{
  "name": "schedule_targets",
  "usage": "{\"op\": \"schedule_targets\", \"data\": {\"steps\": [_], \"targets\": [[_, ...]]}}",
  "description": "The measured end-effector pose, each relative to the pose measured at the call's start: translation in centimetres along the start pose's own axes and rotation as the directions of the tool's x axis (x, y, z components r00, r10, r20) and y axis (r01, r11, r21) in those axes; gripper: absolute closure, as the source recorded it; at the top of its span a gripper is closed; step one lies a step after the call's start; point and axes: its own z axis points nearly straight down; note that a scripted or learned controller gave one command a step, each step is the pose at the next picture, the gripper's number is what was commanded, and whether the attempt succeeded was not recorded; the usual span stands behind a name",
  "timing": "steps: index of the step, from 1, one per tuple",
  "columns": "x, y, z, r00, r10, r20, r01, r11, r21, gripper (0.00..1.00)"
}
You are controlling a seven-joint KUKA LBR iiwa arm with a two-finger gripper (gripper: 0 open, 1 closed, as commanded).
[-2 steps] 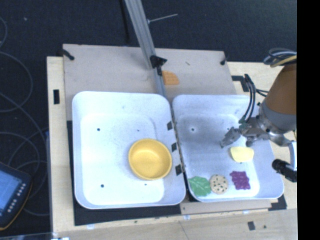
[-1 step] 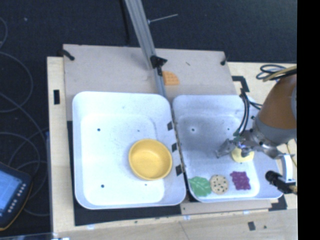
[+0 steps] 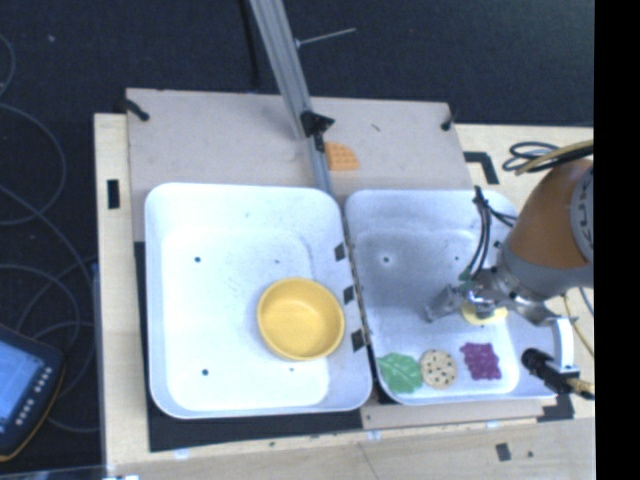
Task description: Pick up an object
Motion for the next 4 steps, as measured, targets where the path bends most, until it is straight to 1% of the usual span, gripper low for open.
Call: {"op": "schedule_targets", "data": {"steps": [1, 2, 3, 4], "targets": [[-0.1, 0.2, -1.3, 1.0, 0.006, 0.0, -0.006, 1.0, -0.007, 1.0], [-0.5, 0.3, -5.7, 1.0, 0.001, -0.002, -0.001, 1.0, -0.004, 1.0], [-0.6, 0.9, -12.1, 1.0, -0.006, -0.001, 0.006, 1.0, -0.007, 1.0], [-0.7, 1.1, -14.5, 1.0, -0.007, -0.003, 0.007, 1.0, -0.003, 1.0]]}}
